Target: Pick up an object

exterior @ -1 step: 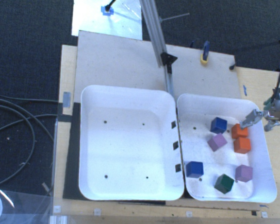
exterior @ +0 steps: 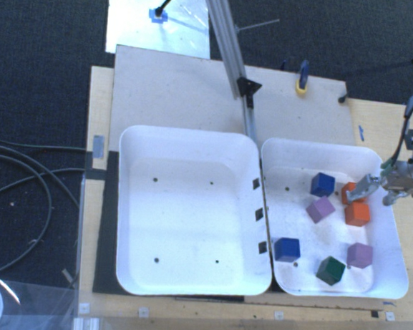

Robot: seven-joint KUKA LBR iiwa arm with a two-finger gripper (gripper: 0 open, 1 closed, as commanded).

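Observation:
The right bin [exterior: 393, 245] holds several small cubes. A blue one [exterior: 323, 184] lies at the back and a second blue one [exterior: 287, 249] at the front left. Two purple cubes [exterior: 320, 208] [exterior: 359, 254], a green cube [exterior: 331, 269] and an orange cube [exterior: 357, 213] are spread between them. A red-orange cube [exterior: 348, 191] is partly hidden behind the gripper. My gripper [exterior: 376, 193] hangs over the bin's right side, just above the orange cube, with its fingers [exterior: 365, 187] apart and nothing between them.
The left bin [exterior: 192, 159] adjoins the right one along a shared wall with black clips [exterior: 259, 214]. A metal pole [exterior: 228, 40] slants across the back board. Cables [exterior: 18, 180] lie on the floor to the left.

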